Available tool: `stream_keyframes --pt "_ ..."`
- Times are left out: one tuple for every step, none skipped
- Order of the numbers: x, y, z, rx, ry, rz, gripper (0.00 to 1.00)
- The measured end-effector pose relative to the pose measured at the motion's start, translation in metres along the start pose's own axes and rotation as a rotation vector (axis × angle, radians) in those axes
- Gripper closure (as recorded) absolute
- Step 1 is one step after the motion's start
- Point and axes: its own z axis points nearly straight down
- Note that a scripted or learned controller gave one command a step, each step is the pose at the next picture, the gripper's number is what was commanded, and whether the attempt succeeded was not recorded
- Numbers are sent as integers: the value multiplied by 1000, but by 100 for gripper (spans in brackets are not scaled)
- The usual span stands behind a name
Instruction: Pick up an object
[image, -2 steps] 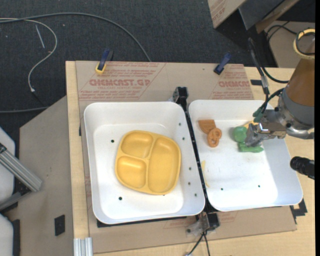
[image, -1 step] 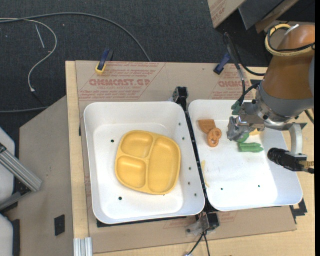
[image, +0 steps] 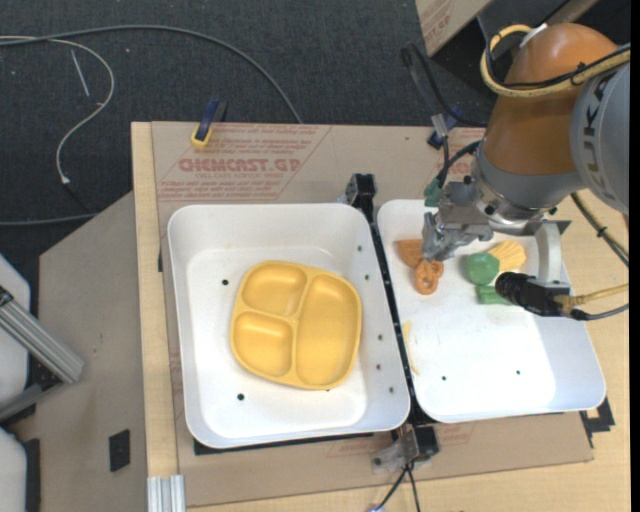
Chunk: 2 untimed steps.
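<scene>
- Two shallow white bins sit side by side on a cardboard sheet (image: 160, 300): left bin (image: 190, 300) and right bin (image: 500, 390).
- Left bin holds a yellow divided plate (image: 297, 323), three compartments, rounded corners, lying flat near the bin's middle.
- Right bin, upper part: a cluster of small objects.
  - Orange piece (image: 409, 251), flat and roughly triangular, near the bin's upper left corner.
  - Orange ring-shaped piece (image: 429, 277) just below it, touching or nearly touching it; glossy, with a small hole.
  - Green lump (image: 481, 267), rounded, right of the ring piece.
  - Smaller green piece (image: 490, 294) just beneath the lump.
  - Pale yellow ribbed piece (image: 512, 254) beside the green lump, partly hidden by the arm.
- Arm (image: 545, 110) enters from upper right of the frame, orange band above grey wrist.
- Gripper (image: 436, 250) points down over the orange pieces, its tip right at them. Cannot tell whether it is released or clenched; contact with either orange piece not resolvable.
- Writing: red print on the cardboard above the left bin reads "CHEMCAST GP"; smaller lines of red text around it too fine to read.
- Blue-and-yellow clip (image: 208, 121) sits on the cardboard's upper edge, upper left of the frame.
</scene>
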Motion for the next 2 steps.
stream_keyframes --pt "35 26 20 2 0 1 100" --pt "81 51 20 0 1 0 100"
